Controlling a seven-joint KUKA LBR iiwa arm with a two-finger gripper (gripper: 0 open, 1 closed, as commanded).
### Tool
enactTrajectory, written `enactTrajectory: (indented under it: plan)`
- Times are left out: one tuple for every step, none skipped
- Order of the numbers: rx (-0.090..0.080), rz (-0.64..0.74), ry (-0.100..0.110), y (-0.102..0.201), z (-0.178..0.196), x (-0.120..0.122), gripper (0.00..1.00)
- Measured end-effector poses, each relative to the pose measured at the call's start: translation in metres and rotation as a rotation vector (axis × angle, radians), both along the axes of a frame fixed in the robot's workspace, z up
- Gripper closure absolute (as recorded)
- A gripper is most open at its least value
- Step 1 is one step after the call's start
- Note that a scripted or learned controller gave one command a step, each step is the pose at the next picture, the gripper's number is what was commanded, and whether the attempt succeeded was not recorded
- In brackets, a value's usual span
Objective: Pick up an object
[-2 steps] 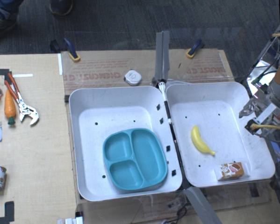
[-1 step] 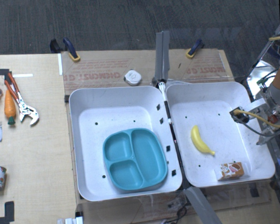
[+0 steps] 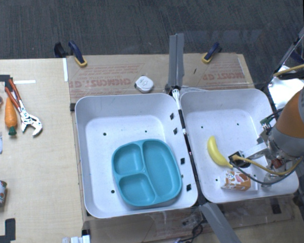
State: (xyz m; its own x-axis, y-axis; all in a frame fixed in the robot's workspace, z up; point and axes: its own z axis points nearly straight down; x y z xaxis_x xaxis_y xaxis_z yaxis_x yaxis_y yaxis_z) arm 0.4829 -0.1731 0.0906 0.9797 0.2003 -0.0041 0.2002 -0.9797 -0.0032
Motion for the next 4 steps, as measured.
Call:
enactTrajectory:
  plan:
    - [-0.003,0.013,-0.001,-0.035,0.301,0.077,0.00]
    - [-0.002,0.001,0.001,0.005,0.165,0.011,0.00]
    - [-0.001,0.025,0.000,0.056,0.031,0.031,0.00]
    - [-0.003,0.339,-0.002,-0.036,0.239,-0.005,0.00]
